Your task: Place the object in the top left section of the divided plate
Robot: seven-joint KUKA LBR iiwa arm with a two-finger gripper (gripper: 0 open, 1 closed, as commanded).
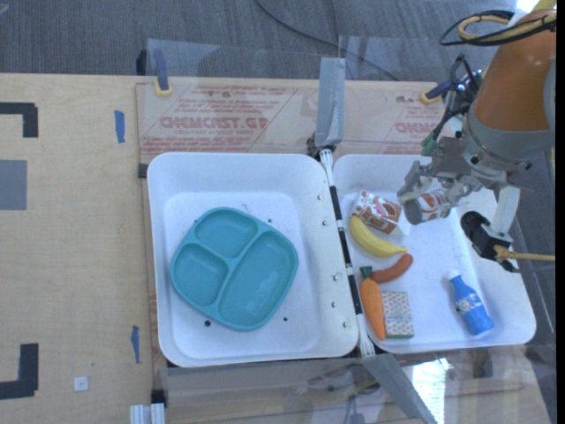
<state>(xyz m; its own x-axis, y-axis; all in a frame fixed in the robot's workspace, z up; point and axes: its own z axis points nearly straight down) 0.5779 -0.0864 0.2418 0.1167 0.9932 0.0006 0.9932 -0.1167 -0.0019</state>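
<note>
From the camera above, 2 white bins sit side by side. The left bin holds 1 teal divided plate with 3 sections. Over the right bin, the gripper has its fingers clamped around 1 small red and white can, well apart from the plate. In that bin lie 1 snack packet, 1 banana, 1 sausage, 1 carrot touching 1 patterned block, and 1 blue bottle.
</note>
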